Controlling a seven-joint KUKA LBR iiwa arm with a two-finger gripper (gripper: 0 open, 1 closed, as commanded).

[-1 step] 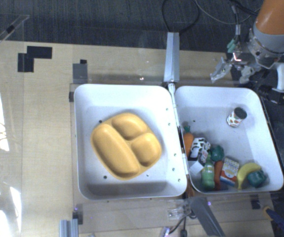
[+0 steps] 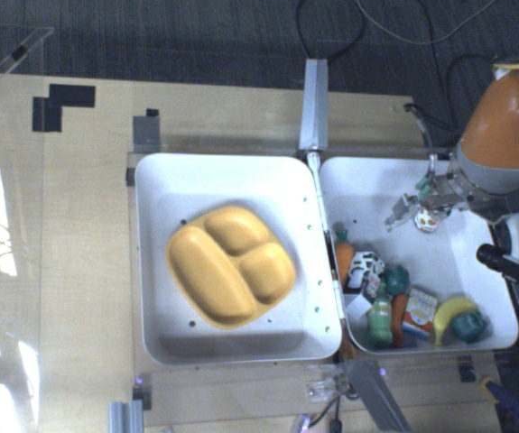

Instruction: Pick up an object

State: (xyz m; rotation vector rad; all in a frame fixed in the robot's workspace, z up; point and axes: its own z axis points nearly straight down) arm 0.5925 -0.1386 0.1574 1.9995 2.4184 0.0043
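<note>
Though labels blur, gripper (image 2: pixel 419 211) overhangs right bin (image 2: pixel 476 183).

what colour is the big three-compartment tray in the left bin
Yellow, a mustard shade: the divided plastic tray shows best in the camera view.

The arm (image 2: pixel 512 120) shows a rounded orange band over grey casing, ending in a small metallic gripper (image 2: pixel 421 210) of bare struts.

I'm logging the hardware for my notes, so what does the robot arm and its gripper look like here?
The arm is bulky and rounded, with a broad orange band and grey casing. Its gripper is a small metallic assembly with thin wiring around it, ending in slender silvery parts.
</note>
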